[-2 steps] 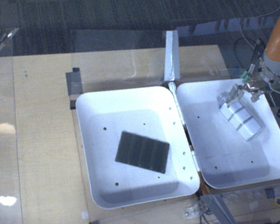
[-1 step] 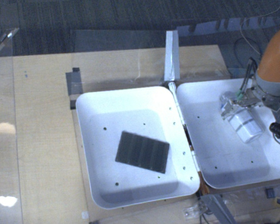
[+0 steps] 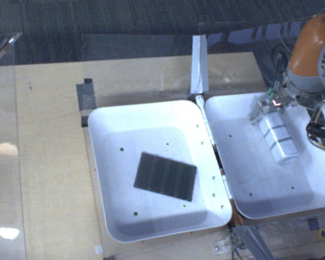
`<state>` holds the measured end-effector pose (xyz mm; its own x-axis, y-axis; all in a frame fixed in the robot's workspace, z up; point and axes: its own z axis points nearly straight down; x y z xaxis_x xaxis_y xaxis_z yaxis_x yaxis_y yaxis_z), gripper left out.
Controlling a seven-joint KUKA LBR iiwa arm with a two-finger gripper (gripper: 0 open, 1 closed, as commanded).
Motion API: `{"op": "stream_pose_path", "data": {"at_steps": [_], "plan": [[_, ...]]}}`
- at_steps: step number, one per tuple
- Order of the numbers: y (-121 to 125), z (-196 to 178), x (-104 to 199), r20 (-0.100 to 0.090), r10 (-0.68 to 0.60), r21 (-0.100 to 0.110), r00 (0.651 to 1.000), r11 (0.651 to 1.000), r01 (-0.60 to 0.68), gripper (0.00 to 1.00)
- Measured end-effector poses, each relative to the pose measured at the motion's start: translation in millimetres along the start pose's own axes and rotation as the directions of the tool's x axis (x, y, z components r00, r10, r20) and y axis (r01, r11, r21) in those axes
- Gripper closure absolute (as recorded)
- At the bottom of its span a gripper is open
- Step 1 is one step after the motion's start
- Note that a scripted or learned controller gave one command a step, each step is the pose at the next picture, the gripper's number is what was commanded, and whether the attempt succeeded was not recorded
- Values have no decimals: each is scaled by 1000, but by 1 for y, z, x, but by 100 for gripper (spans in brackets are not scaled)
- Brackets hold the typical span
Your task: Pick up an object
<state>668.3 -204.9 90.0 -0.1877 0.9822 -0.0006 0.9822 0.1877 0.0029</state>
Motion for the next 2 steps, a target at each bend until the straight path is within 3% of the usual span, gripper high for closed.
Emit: {"op": "stream_pose_path", "data": {"at_steps": [1, 2], "plan": [[-50, 2, 16, 3, -56, -6, 998, 998, 56, 0], [-46, -11, 16, 6, -57, -15, 998, 998, 57, 100]]}}
